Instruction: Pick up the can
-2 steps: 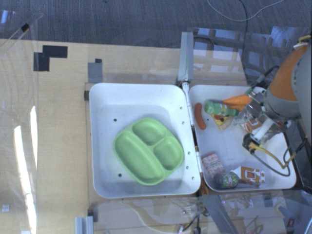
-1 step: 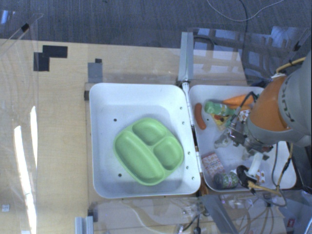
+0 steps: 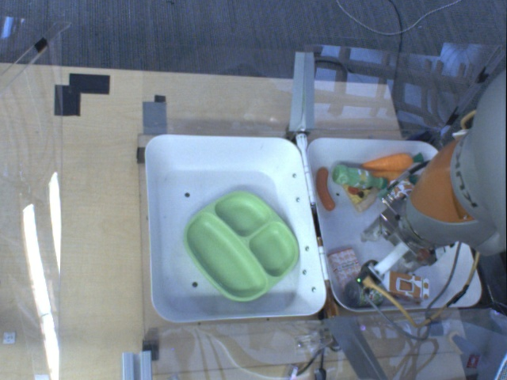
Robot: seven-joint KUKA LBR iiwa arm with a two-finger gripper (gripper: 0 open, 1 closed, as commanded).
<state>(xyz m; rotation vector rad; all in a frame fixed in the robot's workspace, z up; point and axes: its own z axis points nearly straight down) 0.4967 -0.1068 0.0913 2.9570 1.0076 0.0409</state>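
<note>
In the right bin, a small pinkish-labelled object that looks like the can lies near the front left corner, beside the bin's left wall. My gripper hangs low over the middle of this bin, below the arm's orange band. It sits up and to the right of the can, apart from it. The wrist and cabling hide the gripper's tips.
The right bin also holds a carrot, a green packet, a red sausage by the left wall, and an orange-and-white box at the front. A green divided plate lies in the left bin.
</note>
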